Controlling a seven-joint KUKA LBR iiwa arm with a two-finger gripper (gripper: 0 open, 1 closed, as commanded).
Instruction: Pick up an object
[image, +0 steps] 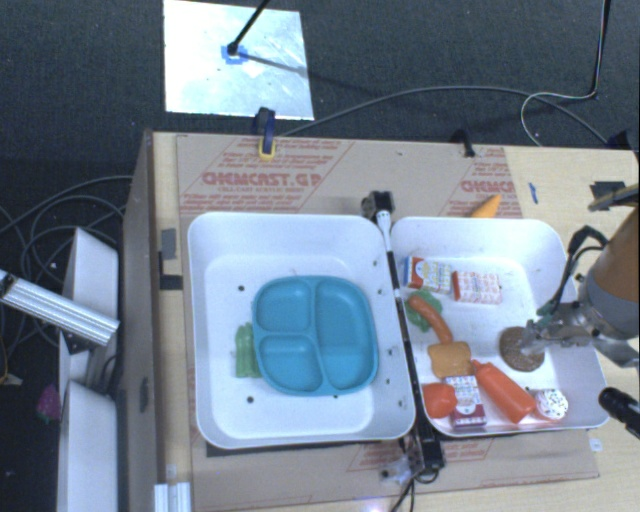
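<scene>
The arm came in low from the right of the right bin (545, 240), wrist roughly level and reaching over its right wall. The gripper (535, 340) sat right at a brown round disc (519, 347) inside that bin, looked like touching it, but honestly couldn't tell if it was clamped or loose. Same bin had one white carton (455, 280) up top, one orange carrot with green leaves (428, 312), one toast slice (449, 357), one orange bottle-ish thing (504, 391) and one small red box (466, 403). Left of that bin, the left bin (215, 250) held one blue divided plate (314, 333) and one green piece (245, 351) just beside it.
</scene>
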